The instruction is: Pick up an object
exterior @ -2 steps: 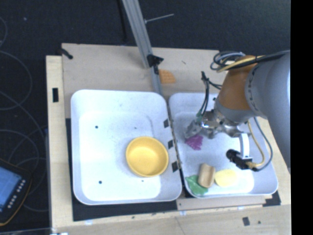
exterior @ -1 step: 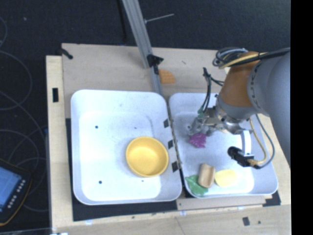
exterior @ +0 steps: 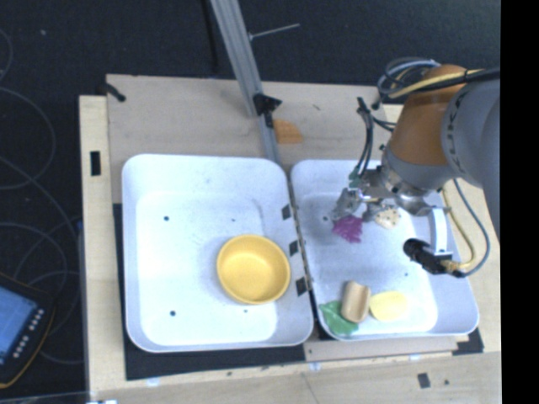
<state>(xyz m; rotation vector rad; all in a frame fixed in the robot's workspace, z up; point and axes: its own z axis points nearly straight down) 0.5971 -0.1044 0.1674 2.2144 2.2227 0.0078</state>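
A small purple object (exterior: 348, 228) is in the right bin (exterior: 446, 310), near its middle. My gripper (exterior: 360, 205) hangs directly over the purple object's upper edge, touching it or nearly so. The arm comes in from the right, its orange band above the wrist. A small cream speckled piece (exterior: 387, 218) lies just right of the gripper. Along the right bin's front edge sit a tan cylinder (exterior: 354, 300), a yellow lemon-like object (exterior: 388, 306) and a green piece (exterior: 335, 318). A yellow bowl (exterior: 253, 268) stands in the left bin (exterior: 168, 225).
A grey metal post (exterior: 238, 49) slants up from the wall between the bins. An orange tag (exterior: 286, 131) lies on the bench behind them. A black cable end (exterior: 421, 255) hangs off the arm over the right bin's right side.
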